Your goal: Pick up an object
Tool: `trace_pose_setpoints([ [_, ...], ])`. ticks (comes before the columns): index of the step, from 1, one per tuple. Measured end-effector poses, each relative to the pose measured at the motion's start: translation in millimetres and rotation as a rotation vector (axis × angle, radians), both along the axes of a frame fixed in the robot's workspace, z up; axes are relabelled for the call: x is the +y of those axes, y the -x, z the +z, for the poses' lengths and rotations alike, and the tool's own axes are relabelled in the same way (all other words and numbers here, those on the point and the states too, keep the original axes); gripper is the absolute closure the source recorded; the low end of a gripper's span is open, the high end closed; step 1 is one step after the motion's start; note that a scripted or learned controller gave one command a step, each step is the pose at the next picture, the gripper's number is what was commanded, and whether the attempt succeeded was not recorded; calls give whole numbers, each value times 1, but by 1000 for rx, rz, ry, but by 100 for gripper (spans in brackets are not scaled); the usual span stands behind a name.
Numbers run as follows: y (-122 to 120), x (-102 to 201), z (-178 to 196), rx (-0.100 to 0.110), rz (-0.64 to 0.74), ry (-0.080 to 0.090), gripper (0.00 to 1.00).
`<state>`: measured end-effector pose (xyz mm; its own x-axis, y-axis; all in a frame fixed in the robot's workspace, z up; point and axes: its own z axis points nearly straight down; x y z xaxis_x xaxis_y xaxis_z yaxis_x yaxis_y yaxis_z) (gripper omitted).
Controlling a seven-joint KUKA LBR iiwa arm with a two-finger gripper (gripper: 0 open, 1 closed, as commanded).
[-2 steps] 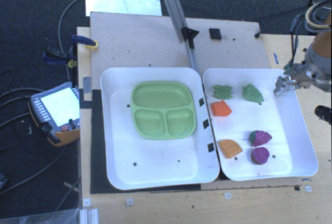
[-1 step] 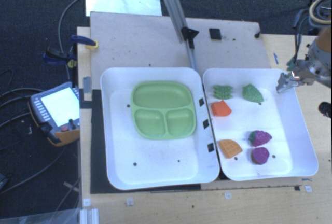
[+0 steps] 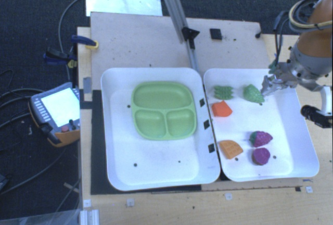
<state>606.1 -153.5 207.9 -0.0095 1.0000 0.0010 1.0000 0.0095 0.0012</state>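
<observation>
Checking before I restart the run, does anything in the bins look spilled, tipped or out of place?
Nothing stands out. The green divided plate lies flat in the left bin, and the toy foods sit apart in the right bin.

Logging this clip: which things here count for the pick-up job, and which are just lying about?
Job: gripper; right bin; its pickable items: two green pieces, red-orange piece, orange piece, two purple pieces.

Lying about: green divided plate in left bin; handheld pendant; clamps.

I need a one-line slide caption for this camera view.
Gripper beside a green toy in the right bin; green plate in the left bin.
</observation>
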Motion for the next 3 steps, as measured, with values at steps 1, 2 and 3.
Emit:
trace_pose_setpoints([
  [1,7,61,6,0,1,-1,100],
  [2,6,115,-1,0,1,-1,100],
  [3,7,173,2,0,1,-1,100],
])
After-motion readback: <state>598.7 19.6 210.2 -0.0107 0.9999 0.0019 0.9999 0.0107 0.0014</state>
